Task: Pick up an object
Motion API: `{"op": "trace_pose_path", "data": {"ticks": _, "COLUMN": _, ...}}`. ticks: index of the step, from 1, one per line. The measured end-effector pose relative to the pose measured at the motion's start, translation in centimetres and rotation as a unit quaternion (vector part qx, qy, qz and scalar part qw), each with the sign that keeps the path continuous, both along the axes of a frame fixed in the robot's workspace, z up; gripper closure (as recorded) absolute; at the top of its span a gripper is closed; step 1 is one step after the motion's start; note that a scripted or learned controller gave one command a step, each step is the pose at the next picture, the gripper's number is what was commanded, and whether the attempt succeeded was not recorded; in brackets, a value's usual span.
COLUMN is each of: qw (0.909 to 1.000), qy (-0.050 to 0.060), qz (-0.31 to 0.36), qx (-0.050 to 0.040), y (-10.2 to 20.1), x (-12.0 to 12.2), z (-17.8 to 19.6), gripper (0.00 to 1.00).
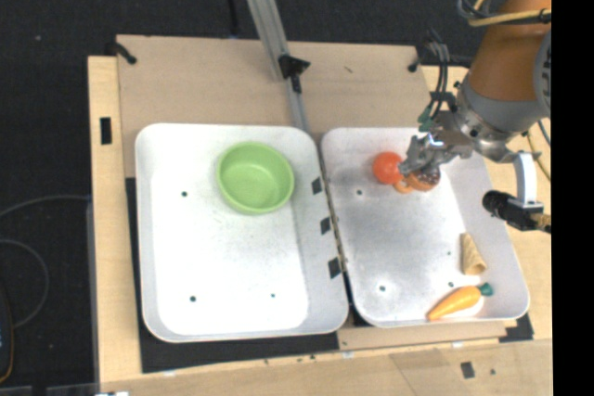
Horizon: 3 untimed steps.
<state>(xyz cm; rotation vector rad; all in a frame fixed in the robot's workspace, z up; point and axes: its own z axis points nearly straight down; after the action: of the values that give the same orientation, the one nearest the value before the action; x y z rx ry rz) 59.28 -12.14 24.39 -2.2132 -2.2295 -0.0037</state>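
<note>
Camera view: claw point(419, 170) is lowered onto the orange ball point(387, 167) in the right bin point(408, 292) for a grab; grip state cannot be told.

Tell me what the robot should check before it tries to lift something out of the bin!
1. End effector is over a target: ok. It sits low in the right shallow white bin, right at the round orange-red ball and a small orange object beside it.
2. Which of those two it is aimed at: cannot tell.
3. Something is gripped: cannot tell; the wrist hides the contact.
4. Other items out of the way: ok. The orange toy carrot with green tip and tan cone-shaped piece lie near the bin's lower right corner.
5. Round green plastic bowl: ok, it sits apart in the left white bin.
</note>
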Motion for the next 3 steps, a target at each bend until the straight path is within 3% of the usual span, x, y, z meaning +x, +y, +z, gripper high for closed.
{"op": "trace_pose_path", "data": {"ticks": 3, "qw": 1.0000, "qy": 0.000, "qz": 0.000, "qx": 0.0002, "y": 16.0, "x": 0.4, "z": -0.9, "gripper": 1.00}}
